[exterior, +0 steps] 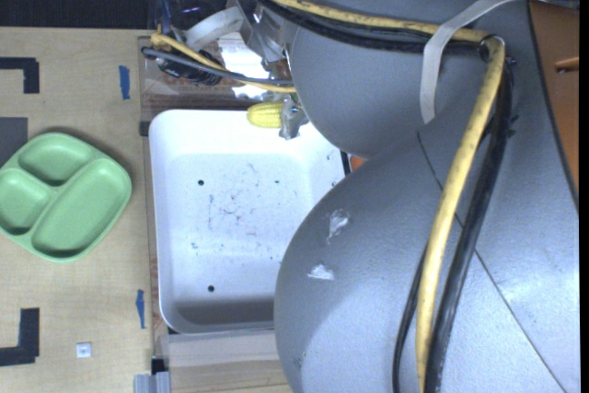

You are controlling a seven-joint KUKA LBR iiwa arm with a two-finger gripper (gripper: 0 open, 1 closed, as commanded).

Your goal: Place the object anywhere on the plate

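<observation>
A small yellow object (266,114) shows at the far edge of the white bin (184,198), right beside the tip of my gripper (289,121). It touches or nearly touches the gripper, and the arm's bulk hides how the two meet. The green three-compartment plate (63,195) lies on the wooden bench to the left of the bin, well away from the gripper, with nothing on it.
The grey arm (433,198) with its yellow cable covers the right half of the view and the bin's right side. Cables and clutter (198,60) sit behind the bin's far rim. Black and blue tape marks dot the bench (74,78).
</observation>
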